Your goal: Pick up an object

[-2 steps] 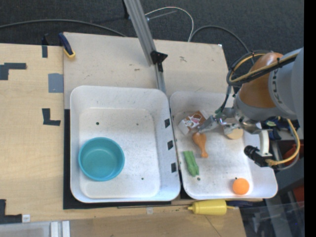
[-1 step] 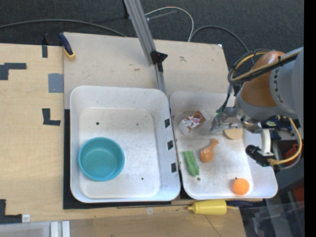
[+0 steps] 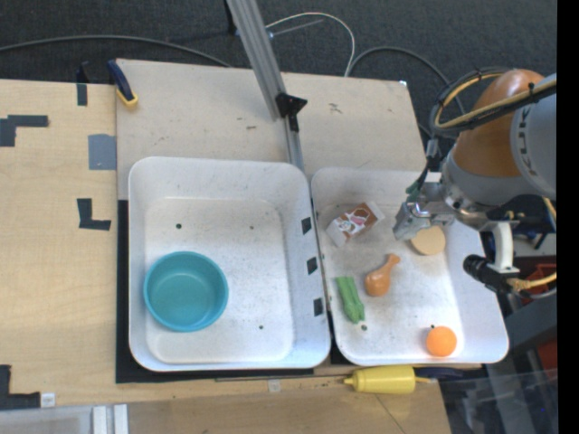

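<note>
The right bin (image 3: 407,319) holds several small objects. A tan, rounded piece (image 3: 431,241) lies by its right wall, and my gripper (image 3: 412,223) hovers at that piece's upper left edge, close to it or touching it. Left of the gripper lies a brown and white packet (image 3: 353,223). An orange drumstick toy (image 3: 381,277) sits mid-bin, beside a green piece (image 3: 350,298) near the left wall. An orange ball (image 3: 441,341) rests in the front right corner. Nothing is visibly held.
A teal bowl (image 3: 185,289) stands in the front left of the left bin (image 3: 226,211). A yellow bottle (image 3: 384,380) lies on the bench just in front of the right bin. A slanted metal pole (image 3: 262,43) rises behind the two bins.
</note>
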`<action>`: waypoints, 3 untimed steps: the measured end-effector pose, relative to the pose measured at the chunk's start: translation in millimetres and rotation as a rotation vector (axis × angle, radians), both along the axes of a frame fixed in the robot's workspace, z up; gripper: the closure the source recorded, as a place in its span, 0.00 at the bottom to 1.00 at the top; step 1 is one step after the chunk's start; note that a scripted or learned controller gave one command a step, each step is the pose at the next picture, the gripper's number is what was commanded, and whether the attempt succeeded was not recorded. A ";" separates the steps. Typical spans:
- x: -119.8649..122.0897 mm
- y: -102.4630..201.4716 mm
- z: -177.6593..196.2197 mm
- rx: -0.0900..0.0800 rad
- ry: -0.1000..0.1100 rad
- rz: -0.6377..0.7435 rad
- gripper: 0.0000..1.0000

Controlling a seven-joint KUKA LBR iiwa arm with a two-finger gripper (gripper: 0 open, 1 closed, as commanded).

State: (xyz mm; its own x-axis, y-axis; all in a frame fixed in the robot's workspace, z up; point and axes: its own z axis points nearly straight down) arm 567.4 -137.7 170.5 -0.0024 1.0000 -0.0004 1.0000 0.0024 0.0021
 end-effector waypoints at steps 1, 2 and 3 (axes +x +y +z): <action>0.7 0.4 36.6 0.000 0.000 -0.001 1.00; -17.4 55.1 32.3 0.002 0.005 0.003 1.00; -24.2 118.4 33.3 0.003 0.006 0.005 1.00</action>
State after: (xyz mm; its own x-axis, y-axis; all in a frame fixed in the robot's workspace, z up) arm 543.2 -19.3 203.9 -0.0078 1.0000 0.0025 1.0000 0.0078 -0.0035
